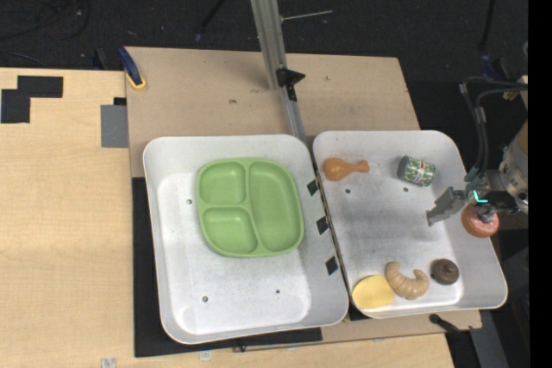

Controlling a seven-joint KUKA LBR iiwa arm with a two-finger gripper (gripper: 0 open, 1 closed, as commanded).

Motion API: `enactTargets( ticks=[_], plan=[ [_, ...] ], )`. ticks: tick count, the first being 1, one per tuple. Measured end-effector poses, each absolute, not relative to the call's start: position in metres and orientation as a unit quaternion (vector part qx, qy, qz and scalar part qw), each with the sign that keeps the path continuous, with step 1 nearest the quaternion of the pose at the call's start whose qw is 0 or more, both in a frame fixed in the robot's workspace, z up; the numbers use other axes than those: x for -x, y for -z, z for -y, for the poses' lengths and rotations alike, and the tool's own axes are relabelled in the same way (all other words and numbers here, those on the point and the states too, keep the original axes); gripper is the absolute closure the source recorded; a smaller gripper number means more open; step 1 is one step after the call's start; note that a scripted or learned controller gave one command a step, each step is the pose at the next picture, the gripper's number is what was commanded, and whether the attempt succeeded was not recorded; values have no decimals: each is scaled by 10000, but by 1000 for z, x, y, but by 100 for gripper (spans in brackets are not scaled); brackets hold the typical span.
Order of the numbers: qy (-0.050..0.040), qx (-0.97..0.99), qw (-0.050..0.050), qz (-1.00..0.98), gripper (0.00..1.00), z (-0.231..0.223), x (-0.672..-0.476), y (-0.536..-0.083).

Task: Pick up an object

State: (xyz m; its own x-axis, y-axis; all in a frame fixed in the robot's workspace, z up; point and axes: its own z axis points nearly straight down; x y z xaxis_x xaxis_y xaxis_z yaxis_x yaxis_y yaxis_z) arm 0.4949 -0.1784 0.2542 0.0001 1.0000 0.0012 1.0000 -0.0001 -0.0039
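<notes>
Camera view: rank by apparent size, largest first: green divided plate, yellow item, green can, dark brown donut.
1. green divided plate, by far the largest
2. yellow item
3. green can, close to the yellow item, so that order is unsure
4. dark brown donut, smallest

My arm, mostly out of frame at the right edge

My end effector is too small and dark to read its fingers; the reddish round object beside it is partly hidden, and the green can label is illegible.
</notes>
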Motion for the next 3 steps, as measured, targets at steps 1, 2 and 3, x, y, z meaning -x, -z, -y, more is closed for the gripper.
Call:
enactTargets(
  ticks=[1,2,3],
  plan=[
    [-8,7071,16,7071,0,178,-495,-254],
    [-18,7071,39,7071,0,175,-493,-190],
    [-18,7072,41,7070,0,169,-501,-133]
  ],
)
